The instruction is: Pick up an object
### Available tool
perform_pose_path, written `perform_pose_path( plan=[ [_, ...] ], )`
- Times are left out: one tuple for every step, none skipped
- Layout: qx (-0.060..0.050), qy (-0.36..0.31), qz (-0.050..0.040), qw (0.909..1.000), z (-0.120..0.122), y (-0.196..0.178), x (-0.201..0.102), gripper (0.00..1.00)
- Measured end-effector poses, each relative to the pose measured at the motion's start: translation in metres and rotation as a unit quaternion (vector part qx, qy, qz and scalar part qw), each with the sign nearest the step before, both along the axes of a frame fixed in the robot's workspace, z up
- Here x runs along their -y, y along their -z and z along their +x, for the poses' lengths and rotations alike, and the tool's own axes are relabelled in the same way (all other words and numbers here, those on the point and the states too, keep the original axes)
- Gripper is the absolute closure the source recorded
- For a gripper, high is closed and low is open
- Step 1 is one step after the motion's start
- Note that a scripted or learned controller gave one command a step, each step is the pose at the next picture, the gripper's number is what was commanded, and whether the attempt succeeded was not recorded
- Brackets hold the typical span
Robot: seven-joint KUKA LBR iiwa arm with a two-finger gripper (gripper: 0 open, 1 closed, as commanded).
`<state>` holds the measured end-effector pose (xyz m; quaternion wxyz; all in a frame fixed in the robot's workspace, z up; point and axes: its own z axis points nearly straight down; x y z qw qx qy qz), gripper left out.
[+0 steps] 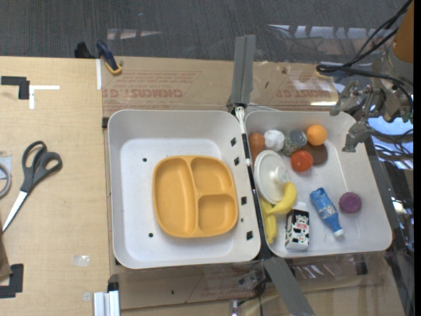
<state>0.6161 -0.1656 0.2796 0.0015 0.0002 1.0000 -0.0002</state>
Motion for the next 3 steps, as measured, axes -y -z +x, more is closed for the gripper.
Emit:
perform_pose_path(
  plan=[
    [0.0,0.037,0.0001,0.9993,-0.017,0.162,-0.028,0.0],
    [0.001,0.065,-0.0002,0.9979,-0.048,0.186,-0.004,0.0],
    [0.004,0.063,-0.0009,0.998,-0.046,0.175,-0.005,1.0]
  ],
)
